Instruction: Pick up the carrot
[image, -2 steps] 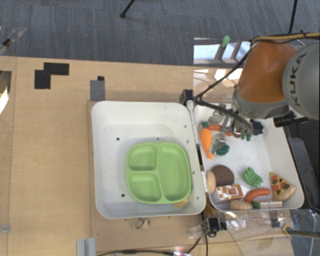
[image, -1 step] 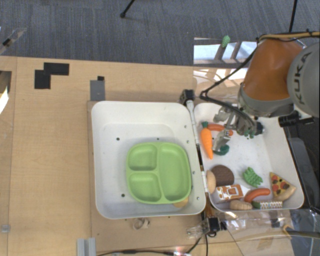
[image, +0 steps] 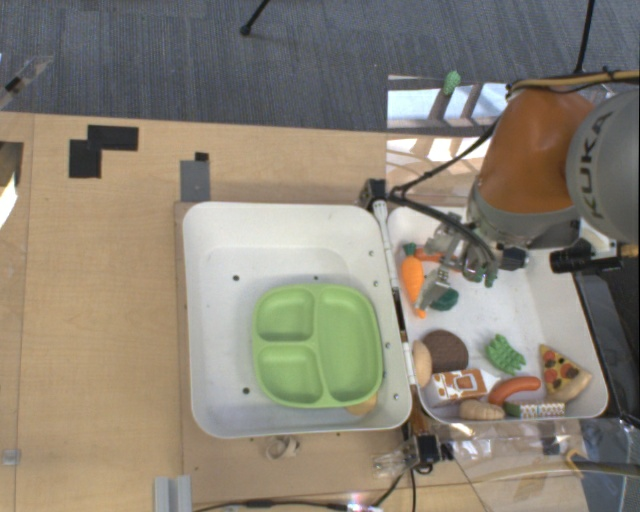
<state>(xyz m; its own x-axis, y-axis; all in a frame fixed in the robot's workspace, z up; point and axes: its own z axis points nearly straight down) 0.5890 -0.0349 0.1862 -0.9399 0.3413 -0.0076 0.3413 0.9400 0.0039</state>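
Taking the carrot (image: 411, 275) as the landmark, and working from the near edge of the bench (image: 90, 350) outward: nearest the camera, well below the carrot along the front wall of the right bin (image: 585, 400), lie a small printed carton (image: 461, 383), a potato-like tan piece (image: 481, 409), a red sausage (image: 516, 388) and a pizza slice (image: 561, 371). A little farther in, below the carrot, sit a round brown piece (image: 445, 351) and, to its right, a green leafy toy (image: 505, 353). Left of the carrot, across the shared walls, the left bin (image: 215, 250) holds a green divided plate (image: 318, 345) in its near half. The carrot itself lies in the right bin close to that bin's left wall, orange body pointing toward the near side, with a dark green piece (image: 443, 297) just to its lower right. The claw (image: 437, 290) hangs just to the right of the carrot, over that green piece; its metal fingers (image: 436, 282) appear slightly parted with nothing seen between them, and the carrot is outside them. Farther back and to the right of the carrot rises the grey arm (image: 600, 130) with its orange band (image: 530, 140).
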